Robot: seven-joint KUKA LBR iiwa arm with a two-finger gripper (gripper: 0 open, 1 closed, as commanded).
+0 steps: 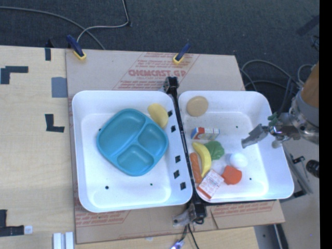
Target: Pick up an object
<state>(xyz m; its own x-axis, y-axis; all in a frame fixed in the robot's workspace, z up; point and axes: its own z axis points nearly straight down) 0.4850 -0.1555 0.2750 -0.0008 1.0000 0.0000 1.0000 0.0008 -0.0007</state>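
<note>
White plastic bins, two, side by side on a cardboard sheet (pixel 150 69) over the wooden bench (pixel 31 154). Left bin (pixel 91 191): one blue divided plate (pixel 133 141), three compartments, tilted diagonal; one yellow lemon (pixel 158 114) touching the plate's upper right rim. Right bin (pixel 259 108): eight items. One tan round disc (pixel 197 106) at top left corner area. One small white carton (pixel 205 133) with red and blue print, lying flat, long axis roughly left-right. One banana (pixel 202 157), long axis running upper left to lower right, curved, lying just beside the bin's left wall. One green item (pixel 215 150) touching the banana on its right. One orange carrot (pixel 195 167), long axis near vertical in view, left of the banana, touching it. One white and red packet (pixel 210 184) at the lower end, turned diagonal. One red-orange item (pixel 232 176) just right of the packet. One white ball (pixel 238 160) above it, near touching.

Gripper (pixel 252 137) over the right bin's right side, reaching in from the right edge, angled down-left; one grey finger visible, nothing seen between fingers, cannot tell if spread or closed. White ball sits just below-left of the fingertip, apart from it. Two blue-yellow clamps (pixel 76 48) (pixel 181 55) on the cardboard's top edge
</note>
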